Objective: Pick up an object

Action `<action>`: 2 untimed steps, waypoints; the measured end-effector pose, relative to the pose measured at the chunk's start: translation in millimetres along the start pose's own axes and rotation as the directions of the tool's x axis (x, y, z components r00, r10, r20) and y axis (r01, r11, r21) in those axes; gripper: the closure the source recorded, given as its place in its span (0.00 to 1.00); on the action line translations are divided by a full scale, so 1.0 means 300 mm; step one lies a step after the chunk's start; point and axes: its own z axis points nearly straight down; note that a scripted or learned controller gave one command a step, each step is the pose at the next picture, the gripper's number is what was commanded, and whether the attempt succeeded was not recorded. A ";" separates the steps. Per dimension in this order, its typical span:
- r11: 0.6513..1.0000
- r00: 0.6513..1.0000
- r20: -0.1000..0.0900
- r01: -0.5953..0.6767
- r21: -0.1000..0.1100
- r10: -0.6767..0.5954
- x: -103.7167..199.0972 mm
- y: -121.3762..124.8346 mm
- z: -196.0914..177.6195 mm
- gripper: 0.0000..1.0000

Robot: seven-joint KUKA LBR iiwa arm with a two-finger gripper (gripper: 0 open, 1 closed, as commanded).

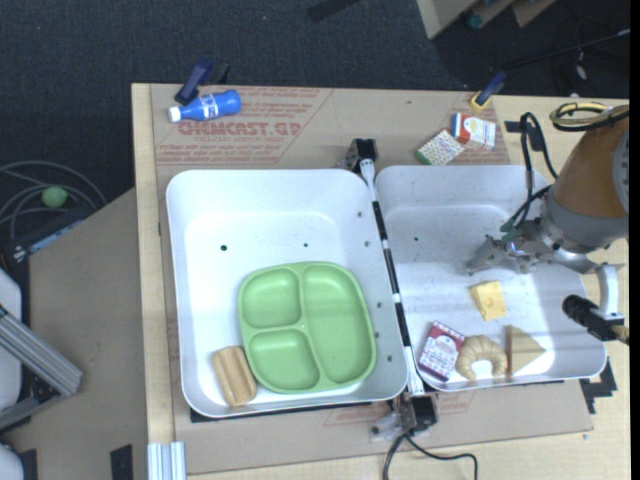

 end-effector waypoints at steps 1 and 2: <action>1.000 1.000 -0.002 -0.001 0.003 0.001 0.058 -0.142 0.002 0.00; 1.000 1.000 -0.001 -0.001 0.001 0.001 0.058 -0.140 -0.031 1.00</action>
